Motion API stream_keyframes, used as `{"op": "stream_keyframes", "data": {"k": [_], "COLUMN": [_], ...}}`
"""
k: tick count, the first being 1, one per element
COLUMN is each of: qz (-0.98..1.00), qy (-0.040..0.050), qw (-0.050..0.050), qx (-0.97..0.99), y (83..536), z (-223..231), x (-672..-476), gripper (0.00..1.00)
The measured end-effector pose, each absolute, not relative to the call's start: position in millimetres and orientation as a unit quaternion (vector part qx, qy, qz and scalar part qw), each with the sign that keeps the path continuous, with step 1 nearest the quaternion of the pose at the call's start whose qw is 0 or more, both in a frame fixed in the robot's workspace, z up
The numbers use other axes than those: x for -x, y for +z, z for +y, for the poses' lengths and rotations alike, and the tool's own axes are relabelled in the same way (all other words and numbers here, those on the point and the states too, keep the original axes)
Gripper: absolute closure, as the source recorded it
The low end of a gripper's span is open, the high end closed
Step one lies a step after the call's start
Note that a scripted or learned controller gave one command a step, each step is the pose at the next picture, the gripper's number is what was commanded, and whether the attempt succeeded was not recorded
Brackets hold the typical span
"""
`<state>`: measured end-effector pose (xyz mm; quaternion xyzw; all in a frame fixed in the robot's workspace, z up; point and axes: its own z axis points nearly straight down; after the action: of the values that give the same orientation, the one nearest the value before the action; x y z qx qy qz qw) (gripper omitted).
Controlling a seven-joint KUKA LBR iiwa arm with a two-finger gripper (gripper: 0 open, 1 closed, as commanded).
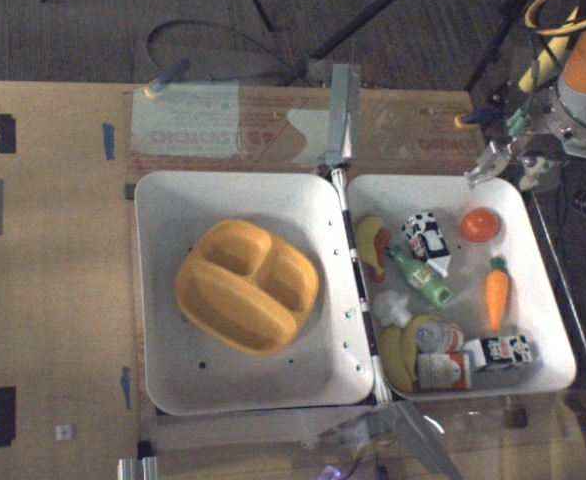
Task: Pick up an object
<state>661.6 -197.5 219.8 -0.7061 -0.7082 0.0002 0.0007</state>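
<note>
The right bin [553, 298] holds several small objects: a red-orange tomato [480, 225], a carrot [497, 298], a green bottle [420, 276], a black-and-white milk carton [426, 235], a banana [371, 243], a second banana [396, 353], a can [443, 370] and another small carton [501, 351]. My gripper [503, 160] hovers over the bin's far right corner, above and to the right of the tomato, with nothing seen between its fingers.
The left bin [163, 218] holds an orange divided plate [246, 285]. A metal divider post [340, 118] stands at the back between the bins. Cables and tripod legs lie on the floor behind the bench.
</note>
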Motion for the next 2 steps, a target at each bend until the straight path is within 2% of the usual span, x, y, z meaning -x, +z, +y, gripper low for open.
{"op": "stream_keyframes", "data": {"k": [1,2], "qz": [-0.741,-0.791], "qy": [-0.0048,-0.0065], "qw": [0.005,0.0], "qx": [0.671,0.612], "y": [92.7,89.4], "z": [-212.2,-214.5], "x": [-620.1,-546.9], "gripper": [0.0,0.0]}}
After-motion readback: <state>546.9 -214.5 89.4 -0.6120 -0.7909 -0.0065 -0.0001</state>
